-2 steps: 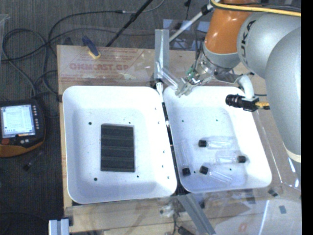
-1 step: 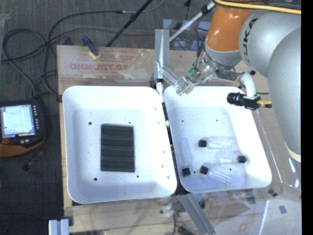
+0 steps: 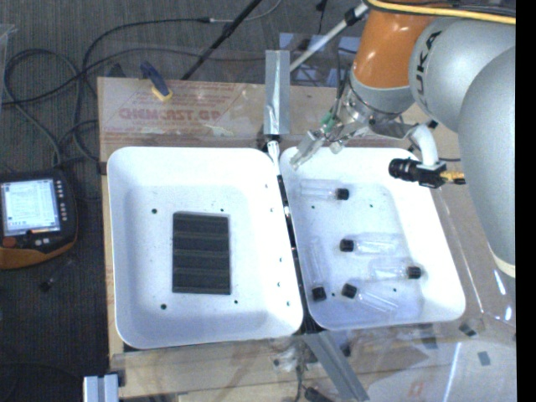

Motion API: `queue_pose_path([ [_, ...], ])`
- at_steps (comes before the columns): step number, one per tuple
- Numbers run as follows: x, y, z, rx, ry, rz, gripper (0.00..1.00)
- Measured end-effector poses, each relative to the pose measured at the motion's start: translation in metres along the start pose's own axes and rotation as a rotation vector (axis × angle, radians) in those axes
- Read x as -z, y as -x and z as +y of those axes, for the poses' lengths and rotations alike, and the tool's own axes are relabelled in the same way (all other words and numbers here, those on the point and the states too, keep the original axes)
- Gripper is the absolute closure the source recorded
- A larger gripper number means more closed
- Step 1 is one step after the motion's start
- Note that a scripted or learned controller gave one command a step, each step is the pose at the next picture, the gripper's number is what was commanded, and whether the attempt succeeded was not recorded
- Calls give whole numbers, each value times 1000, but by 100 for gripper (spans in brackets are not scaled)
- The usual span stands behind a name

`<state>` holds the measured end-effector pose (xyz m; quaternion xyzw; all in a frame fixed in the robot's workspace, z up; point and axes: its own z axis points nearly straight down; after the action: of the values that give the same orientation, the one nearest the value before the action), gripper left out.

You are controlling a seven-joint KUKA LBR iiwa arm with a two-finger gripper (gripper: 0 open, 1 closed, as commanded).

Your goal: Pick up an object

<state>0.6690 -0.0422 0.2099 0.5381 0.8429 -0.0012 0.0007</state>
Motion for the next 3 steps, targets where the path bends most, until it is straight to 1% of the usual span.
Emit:
queue_pose_path([
  [1,-71,70,-34,38,-1,1,0],
  [2,-119,39,-172,83,10,-5,0],
  [3,-120,76,-111,155,13,-7,0],
])
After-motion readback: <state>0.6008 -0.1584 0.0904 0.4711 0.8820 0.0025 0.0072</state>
